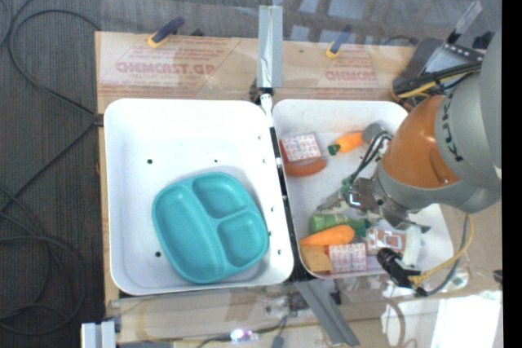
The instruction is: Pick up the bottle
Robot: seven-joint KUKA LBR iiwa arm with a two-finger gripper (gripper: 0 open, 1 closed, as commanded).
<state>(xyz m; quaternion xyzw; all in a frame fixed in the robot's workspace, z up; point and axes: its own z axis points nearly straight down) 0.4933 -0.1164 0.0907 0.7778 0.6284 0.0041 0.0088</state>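
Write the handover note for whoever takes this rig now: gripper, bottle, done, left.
Gripper: low in the right bin, above the green bottle; nothing seen held.
Green bottle: lying in the right bin, beside a carrot and a patterned box.
Left bin: holds a teal divided plate.
Done: arm is over the clutter.
Left: grasp the bottle and lift it.

Arm: my grey arm (489,134) enters from frame right, bent down toward lower right.
Wrist: my orange band (420,151) at right-centre, tilted left.
Gripper: my gripper (359,196) low, right of centre, pointing left.
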